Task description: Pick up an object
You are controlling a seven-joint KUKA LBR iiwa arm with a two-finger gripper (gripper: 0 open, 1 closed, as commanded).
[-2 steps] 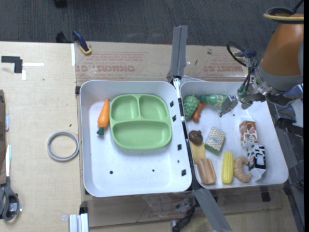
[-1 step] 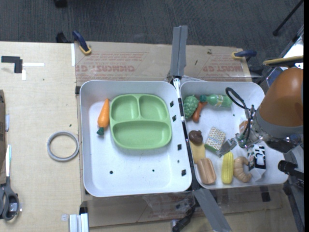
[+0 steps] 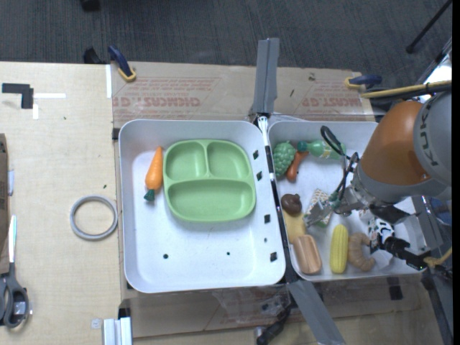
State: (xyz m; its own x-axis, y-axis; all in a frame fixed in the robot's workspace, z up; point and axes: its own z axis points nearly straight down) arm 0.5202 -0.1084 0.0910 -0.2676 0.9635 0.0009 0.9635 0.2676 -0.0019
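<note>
The right bin (image 3: 374,128) holds several toy foods: a green bunch of grapes (image 3: 283,153), a small orange carrot (image 3: 295,164), a brown lump (image 3: 291,204), a hot dog (image 3: 307,254), a yellow corn cob (image 3: 338,248) and a tan piece (image 3: 360,253). My gripper (image 3: 323,211) hangs low in the middle of this bin, just above the corn cob and right of the brown lump. Nothing can be made out held in it. The arm's orange band (image 3: 392,153) covers the bin's right part.
The left bin (image 3: 208,264) holds a green divided plate (image 3: 210,179) and a larger carrot (image 3: 153,171) at the plate's left. On the bench to the left lie a grey tape ring (image 3: 93,216) and scissors (image 3: 13,297). Clamps (image 3: 123,64) sit at the back edge.
</note>
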